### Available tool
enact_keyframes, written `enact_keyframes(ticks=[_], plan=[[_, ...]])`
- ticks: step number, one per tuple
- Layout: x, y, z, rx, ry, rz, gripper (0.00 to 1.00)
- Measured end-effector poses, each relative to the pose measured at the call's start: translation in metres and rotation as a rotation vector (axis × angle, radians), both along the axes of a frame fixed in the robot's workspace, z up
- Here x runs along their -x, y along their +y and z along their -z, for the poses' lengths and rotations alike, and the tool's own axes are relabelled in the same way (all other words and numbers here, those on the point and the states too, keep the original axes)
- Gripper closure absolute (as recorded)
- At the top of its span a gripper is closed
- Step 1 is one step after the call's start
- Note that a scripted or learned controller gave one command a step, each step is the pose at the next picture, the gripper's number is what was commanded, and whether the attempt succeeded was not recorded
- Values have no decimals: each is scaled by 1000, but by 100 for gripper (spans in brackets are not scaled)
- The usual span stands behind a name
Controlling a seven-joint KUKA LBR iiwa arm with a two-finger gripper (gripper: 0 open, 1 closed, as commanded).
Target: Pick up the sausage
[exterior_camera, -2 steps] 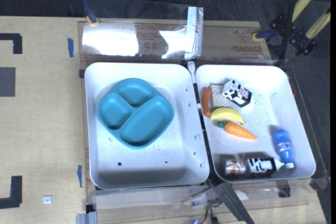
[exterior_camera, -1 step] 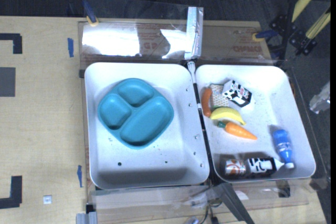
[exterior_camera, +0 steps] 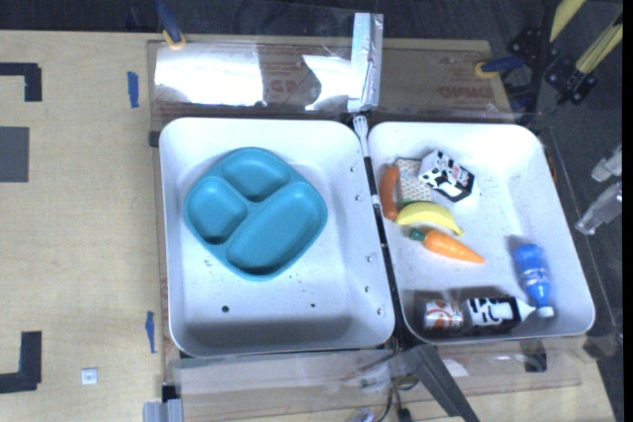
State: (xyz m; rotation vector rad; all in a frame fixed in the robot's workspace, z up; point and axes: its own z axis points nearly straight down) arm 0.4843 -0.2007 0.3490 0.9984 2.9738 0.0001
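Note:
The sausage (exterior_camera: 391, 191) is a short reddish-brown piece lying along the left wall of the right bin (exterior_camera: 514, 145), near its back. A yellow banana (exterior_camera: 427, 215) touches its right side, and a black-and-white cow-patterned carton (exterior_camera: 445, 177) sits just beyond. My gripper (exterior_camera: 601, 203) shows as a pale grey shape at the far right edge, outside the right bin's rim and well away from the sausage. Nothing is seen in it.
An orange carrot (exterior_camera: 451, 248) lies in front of the banana. A blue bottle (exterior_camera: 532, 274) and a dark-labelled bottle (exterior_camera: 477, 311) lie along the bin's front right. The left bin (exterior_camera: 188, 311) holds a blue divided plate (exterior_camera: 255, 211).

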Motion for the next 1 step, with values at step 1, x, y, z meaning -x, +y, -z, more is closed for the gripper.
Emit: enact_keyframes(ticks=[1], plan=[[4,1,4,-2,2,54,0]])
